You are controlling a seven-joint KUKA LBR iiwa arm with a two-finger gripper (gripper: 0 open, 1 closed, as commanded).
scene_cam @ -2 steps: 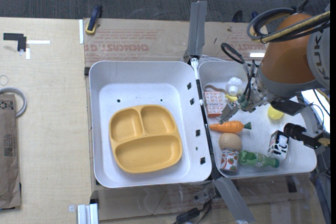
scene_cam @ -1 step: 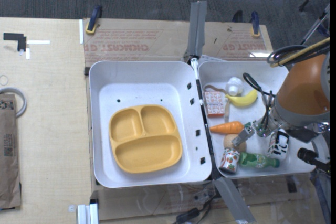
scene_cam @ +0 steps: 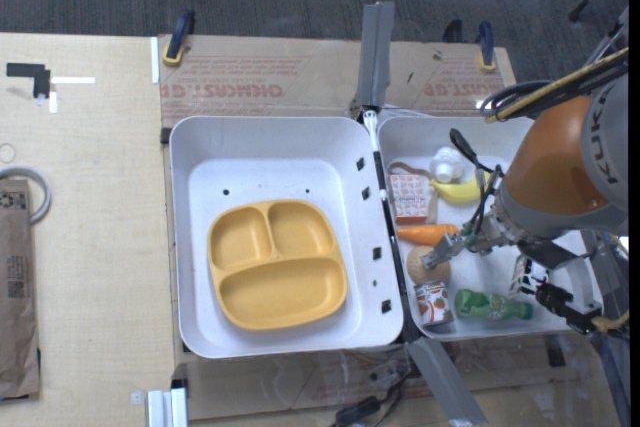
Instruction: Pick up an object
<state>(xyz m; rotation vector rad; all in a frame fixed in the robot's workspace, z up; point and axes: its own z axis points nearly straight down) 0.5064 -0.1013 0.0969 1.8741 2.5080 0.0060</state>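
Reaching into the right bin [scene_cam: 590, 245] at the frame's lower right, the gripper [scene_cam: 437, 258] is seen low beside the carrot [scene_cam: 425, 235] and a tan object [scene_cam: 420, 265]. Nothing is seen lifted, so the pick is judged not yet done; whether it is spread or pressed together cannot be told.

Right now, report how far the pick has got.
Done: the arm has reached into the right bin, and the gripper sits low among the items, beside the carrot and above the green bottle. In hand: nothing visibly lifted; whether it grips anything cannot be told. Left: close on an object and raise it. The yellow divided plate lies in the left bin.
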